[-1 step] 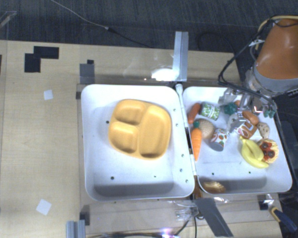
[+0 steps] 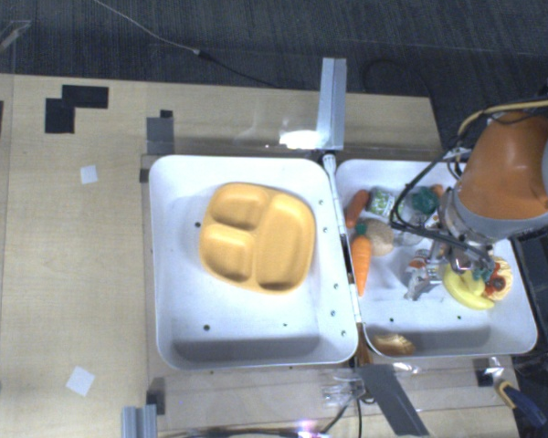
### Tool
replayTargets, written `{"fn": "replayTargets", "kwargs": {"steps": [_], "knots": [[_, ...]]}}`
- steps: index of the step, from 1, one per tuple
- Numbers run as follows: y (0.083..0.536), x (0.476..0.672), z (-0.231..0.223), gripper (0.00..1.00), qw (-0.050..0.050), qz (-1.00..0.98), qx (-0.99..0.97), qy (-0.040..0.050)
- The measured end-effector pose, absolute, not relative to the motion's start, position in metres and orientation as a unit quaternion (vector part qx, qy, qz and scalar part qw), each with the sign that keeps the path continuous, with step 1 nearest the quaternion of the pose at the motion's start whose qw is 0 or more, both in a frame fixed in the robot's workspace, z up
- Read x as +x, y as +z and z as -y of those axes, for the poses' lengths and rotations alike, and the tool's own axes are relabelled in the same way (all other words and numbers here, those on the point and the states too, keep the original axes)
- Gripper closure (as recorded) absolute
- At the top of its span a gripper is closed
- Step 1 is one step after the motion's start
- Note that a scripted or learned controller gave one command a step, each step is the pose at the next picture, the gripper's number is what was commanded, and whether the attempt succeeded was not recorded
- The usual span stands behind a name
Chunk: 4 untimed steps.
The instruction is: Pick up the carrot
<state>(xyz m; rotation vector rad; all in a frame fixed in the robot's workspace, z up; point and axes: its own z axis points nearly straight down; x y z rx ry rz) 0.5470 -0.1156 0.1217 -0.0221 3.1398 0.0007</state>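
Lying against the left wall of the right bin (image 2: pixel 521 336), the carrot (image 2: pixel 361 261) runs twelve to six, tip at six; the gripper (image 2: pixel 425 276) hovers at its three o'clock, just beside, grasping nothing, fingers parted.

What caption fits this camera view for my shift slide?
KUKA arm's gripper hovers in the right bin, carrot lying unheld by the divider; yellow tray in the left bin.
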Motion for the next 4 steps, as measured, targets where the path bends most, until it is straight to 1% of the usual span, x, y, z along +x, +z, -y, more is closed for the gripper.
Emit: {"fn": "replayTargets", "kwargs": {"steps": [1,2,3,4], "knots": [[0.188,0.511,0.036,0.0,0.007,-1.0,0.028,0.0015],[0.185,0.489,0.019,0.0,0.003,-0.986,0.167,0.0008],[0.112,0.502,0.086,0.0,0.001,-0.977,0.212,-0.0002],[0.089,0.491,0.187,0.0,0.007,-0.953,0.302,0.0003]]}}
